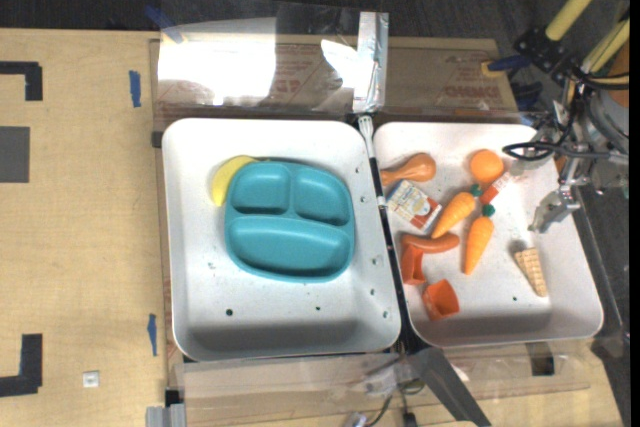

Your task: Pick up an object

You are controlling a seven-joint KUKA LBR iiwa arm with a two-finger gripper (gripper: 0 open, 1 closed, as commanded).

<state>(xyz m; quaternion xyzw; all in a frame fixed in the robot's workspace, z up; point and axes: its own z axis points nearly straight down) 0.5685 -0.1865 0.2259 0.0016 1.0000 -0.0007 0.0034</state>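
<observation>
Gripper point(553, 211) hangs over the right bin's point(575, 310) right edge; whether it is open or closed cannot be told, and nothing shows in it. Nearest items: waffle cone point(532, 270) just below it, carrot point(477, 242) to its left, both apart.

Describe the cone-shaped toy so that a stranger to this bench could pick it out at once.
Start at the right white bin, the one crowded with toy food. Go to its near right corner, away from the cluster of orange pieces. The ice cream cone lies there alone, pale tan with a waffle pattern, while its nearest neighbours, the carrots, are smooth and bright orange.
</observation>
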